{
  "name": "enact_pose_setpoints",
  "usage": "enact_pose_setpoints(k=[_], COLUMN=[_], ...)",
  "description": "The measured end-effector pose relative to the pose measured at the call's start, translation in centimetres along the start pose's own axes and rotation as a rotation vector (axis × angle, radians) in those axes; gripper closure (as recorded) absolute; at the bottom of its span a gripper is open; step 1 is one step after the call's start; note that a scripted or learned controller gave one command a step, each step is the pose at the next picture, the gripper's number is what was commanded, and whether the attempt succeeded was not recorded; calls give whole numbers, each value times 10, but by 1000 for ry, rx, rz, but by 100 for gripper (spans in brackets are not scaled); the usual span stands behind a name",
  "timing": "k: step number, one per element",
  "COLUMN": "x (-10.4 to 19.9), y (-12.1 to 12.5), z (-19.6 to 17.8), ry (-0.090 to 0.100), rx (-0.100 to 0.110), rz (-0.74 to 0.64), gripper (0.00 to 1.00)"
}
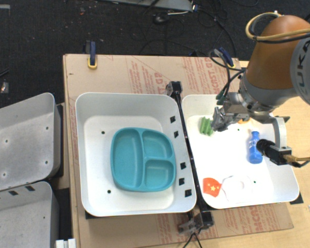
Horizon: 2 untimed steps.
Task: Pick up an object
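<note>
One pincer [218, 122], finger state untellable, beside green object [206, 126]; red lettering on cardboard [144, 76].

In the right bin [279, 190] a green object [205, 126] lies near the far left corner, short and ribbed, flat on the floor, touching or just beside my gripper [218, 122]. A blue object [254, 148], shaped like a small bottle, lies lengthwise toward the right side, well apart from the green one. An orange-red piece [211, 187] with a yellow mark rests flat near the front left. Just beside it lies a pale, clear-looking item [235, 184], hard to make out.
</note>
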<state>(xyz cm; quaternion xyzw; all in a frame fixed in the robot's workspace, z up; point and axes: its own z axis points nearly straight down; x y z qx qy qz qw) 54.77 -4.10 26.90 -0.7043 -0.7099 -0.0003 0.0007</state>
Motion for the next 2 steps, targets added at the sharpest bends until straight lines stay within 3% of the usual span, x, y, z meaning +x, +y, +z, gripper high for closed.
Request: enact_pose_setpoints(k=[2], x=[114], y=[-12], z=[17], ry=[-1], rx=[2], rz=[1], gripper=[100])
